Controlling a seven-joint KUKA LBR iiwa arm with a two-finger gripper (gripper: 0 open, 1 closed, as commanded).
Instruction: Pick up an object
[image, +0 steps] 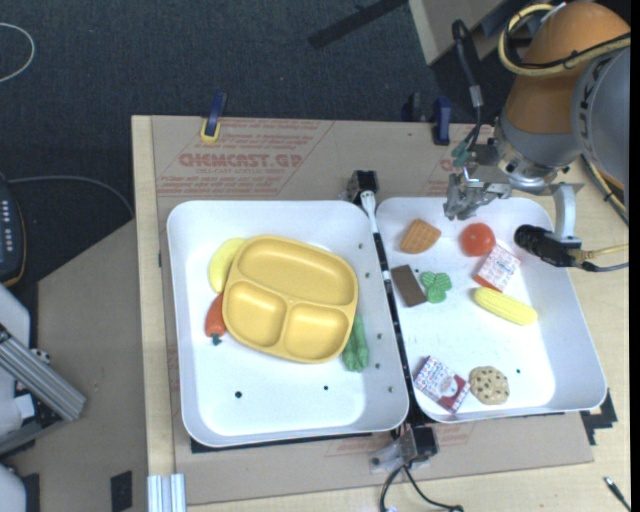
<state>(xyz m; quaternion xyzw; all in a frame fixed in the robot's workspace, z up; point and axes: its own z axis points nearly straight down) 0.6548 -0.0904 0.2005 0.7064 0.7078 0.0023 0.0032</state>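
Two white bins (190, 300) rest on a cardboard-covered bench (300, 150).

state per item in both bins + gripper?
gripper: over right bin's far edge, nothing seen between fingers
yellow tray: upright, in left bin, compartments bare
banana: partly under tray
carrot: at tray's left edge
tomato: loose, right bin
corn: lying flat
cookie: flat, near edge

I am seeing the right bin's (575, 330) pieces lying loose: a waffle (421, 237), a tomato (478, 239), a red-and-white packet (497, 269), a corn cob (504, 306), a brown bar (408, 285) touching broccoli (435, 286), a cookie (489, 384) beside another packet (439, 383).
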